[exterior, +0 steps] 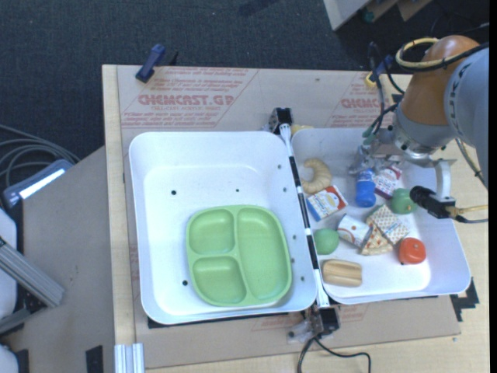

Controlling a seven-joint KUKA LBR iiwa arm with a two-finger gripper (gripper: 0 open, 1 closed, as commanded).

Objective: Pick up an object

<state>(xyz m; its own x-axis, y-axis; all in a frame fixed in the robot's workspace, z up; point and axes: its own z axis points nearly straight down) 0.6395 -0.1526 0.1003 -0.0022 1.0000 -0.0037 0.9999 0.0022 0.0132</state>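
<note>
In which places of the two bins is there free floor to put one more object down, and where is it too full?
Left bin: a bare strip between its far wall and the green divided plate, and a narrower one along its left wall. Right bin: crowded; toy foods fill the middle, from the croissant to the bread roll, with the gripper over the blue bottle.

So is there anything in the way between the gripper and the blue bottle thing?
Nothing visible stands between them. The gripper hangs right above the blue bottle in the right bin. Close neighbours crowd it, though: a red and white packet beside it and a small carton on its other side.
</note>
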